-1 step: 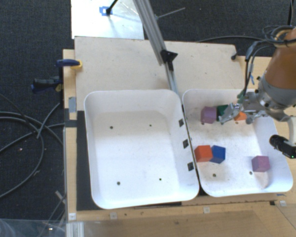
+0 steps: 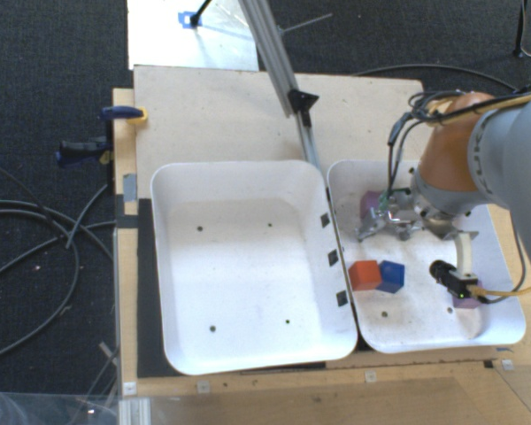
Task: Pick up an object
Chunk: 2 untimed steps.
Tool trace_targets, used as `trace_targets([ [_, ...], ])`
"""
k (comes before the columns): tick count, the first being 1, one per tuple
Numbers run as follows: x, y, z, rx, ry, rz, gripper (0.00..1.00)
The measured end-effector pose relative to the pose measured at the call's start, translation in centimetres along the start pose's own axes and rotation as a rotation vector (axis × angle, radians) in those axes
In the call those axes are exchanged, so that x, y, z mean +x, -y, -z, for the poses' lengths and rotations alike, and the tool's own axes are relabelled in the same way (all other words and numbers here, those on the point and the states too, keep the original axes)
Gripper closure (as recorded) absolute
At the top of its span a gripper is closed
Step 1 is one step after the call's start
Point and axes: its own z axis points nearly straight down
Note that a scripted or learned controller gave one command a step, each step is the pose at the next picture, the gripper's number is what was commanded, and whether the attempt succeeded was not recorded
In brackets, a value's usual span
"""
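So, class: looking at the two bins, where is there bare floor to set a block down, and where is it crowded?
The left bin has bare floor from wall to wall. In the right bin, the orange block, blue block, purple block and the gripper crowd the middle; bare floor lies along the near rim, below the blocks.

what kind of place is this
Probably a robotics lab test bench: a grey and orange arm reaches over two white bins on a board, small coloured blocks lie in the right bin, and cables trail over dark carpet.
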Motion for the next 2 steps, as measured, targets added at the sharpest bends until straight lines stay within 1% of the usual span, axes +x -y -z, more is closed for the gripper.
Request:
trace_targets([
  [1, 2.4, -0.3, 0.3, -0.005, 0.0, 0.002, 0.0],
  [2, 1.7, -6.9, 0.1, -0.001, 0.001, -0.003, 0.0],
])
